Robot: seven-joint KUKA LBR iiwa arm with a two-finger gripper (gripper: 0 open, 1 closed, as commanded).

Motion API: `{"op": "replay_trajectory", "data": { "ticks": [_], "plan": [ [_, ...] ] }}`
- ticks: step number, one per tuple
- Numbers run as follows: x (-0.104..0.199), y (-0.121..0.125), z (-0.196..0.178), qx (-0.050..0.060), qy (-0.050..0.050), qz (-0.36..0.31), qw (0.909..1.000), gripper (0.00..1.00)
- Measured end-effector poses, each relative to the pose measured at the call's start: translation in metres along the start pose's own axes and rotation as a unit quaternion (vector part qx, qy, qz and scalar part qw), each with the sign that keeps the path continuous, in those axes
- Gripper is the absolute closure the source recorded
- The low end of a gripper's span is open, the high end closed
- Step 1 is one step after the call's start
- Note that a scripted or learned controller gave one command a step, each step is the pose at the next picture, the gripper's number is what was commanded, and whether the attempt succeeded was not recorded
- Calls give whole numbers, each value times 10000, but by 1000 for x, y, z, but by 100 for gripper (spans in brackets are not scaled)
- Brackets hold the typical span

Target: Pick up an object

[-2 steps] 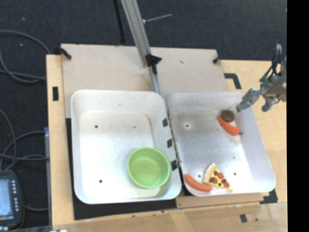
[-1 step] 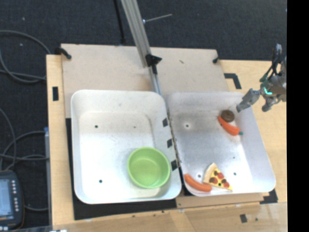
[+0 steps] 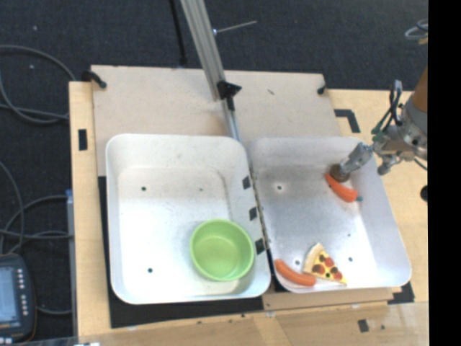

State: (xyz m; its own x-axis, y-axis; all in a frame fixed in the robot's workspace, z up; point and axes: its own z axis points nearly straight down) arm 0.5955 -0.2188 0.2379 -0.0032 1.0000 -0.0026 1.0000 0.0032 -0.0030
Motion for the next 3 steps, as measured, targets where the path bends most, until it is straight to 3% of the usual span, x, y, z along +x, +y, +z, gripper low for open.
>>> {"op": "replay_trajectory", "data": {
  "ticks": [2,3],
  "plan": [
    [7,-9,105,3,2,20,10000,0],
    [7,-7,91,-38,3,25,10000,100]
  ]
}}
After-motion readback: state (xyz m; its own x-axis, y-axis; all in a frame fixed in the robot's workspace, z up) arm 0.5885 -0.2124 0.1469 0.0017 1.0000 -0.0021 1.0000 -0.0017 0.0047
